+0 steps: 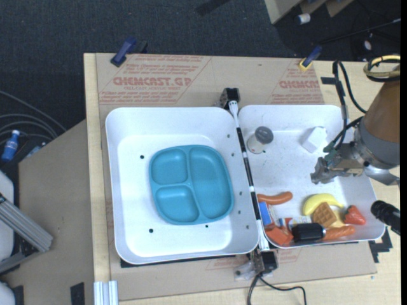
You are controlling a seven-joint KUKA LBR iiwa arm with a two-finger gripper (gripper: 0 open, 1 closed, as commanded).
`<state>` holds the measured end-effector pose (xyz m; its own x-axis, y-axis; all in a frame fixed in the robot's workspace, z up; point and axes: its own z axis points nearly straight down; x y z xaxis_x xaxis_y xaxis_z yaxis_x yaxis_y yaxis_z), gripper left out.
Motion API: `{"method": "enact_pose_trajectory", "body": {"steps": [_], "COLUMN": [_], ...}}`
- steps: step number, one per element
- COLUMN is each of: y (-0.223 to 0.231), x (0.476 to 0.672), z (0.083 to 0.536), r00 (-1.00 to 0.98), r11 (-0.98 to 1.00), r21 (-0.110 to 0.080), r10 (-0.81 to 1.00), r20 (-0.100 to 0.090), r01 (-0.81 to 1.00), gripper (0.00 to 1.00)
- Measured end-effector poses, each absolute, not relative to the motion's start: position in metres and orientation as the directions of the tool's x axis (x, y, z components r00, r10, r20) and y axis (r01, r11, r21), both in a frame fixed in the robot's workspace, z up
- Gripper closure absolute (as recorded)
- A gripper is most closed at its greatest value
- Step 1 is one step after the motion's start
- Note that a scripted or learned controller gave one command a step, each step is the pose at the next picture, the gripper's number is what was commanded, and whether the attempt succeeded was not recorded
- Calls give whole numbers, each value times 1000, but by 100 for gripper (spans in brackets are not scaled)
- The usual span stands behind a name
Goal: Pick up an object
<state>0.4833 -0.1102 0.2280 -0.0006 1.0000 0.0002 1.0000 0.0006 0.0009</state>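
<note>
Gripper [321,172] hovers low in bin [286,116] | grip state unclear | banana [318,202] just below | nothing lifted yet

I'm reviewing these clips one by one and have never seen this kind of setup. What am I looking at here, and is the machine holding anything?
One fixed camera looks down at a slant on a bench with two shallow white bins. The left bin holds a blue divided plate. The right bin holds small items: a white block, a grey-topped knob, and toy food near its front edge, including a hot dog and a banana. The robot arm reaches in from the right; its gripper hangs over the right bin. Nothing is visibly between its fingers.
</note>
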Motion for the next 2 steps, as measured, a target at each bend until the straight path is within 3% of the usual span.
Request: {"method": "enact_pose_trajectory", "body": {"steps": [1,2], "y": [-72,-78], "x": [479,525], "z": [255,257], "r00": [-1,-1], "r11": [1,1], "r21": [0,1], "r10": [1000,1000], "r20": [0,0], "r01": [1000,1000], "gripper": [100,100]}}
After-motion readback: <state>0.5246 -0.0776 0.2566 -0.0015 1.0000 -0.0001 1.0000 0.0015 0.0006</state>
